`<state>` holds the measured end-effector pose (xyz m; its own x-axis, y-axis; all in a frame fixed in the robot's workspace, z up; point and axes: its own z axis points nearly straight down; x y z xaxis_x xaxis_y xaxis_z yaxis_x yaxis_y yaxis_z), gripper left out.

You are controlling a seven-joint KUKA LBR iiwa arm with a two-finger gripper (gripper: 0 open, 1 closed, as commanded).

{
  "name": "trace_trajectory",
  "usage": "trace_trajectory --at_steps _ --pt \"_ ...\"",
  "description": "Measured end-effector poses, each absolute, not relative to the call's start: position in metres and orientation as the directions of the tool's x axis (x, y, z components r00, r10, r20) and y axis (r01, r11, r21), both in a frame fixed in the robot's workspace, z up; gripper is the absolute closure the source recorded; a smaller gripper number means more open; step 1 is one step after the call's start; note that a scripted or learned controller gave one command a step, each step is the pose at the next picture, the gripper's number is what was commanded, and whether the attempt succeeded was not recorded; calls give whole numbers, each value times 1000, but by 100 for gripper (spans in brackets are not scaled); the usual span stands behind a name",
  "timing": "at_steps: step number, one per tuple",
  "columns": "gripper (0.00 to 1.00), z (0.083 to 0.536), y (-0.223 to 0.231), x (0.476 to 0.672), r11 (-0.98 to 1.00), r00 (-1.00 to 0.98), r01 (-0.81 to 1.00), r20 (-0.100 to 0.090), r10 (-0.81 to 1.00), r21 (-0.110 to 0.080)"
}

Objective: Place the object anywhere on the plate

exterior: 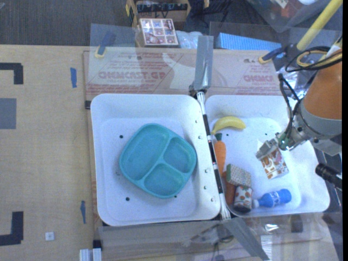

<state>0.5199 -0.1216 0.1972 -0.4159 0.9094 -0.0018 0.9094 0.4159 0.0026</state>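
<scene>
Plate: we see smooth teal plastic, three compartments, in the left bin.
Packet: flat, printed, crinkled; in the right bin, just below the gripper.
Gripper: we cannot tell its spread.

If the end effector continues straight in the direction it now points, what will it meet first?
The end effector points down and leftward in the right bin. Most likely it would first meet the small printed packet lying just beneath it, though depth is hard to judge from this slanted view.
</scene>
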Motion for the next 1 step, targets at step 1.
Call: trace_trajectory --at_steps 1 --pt "100 247 -45 560 606 -606 796 -4 796 3"
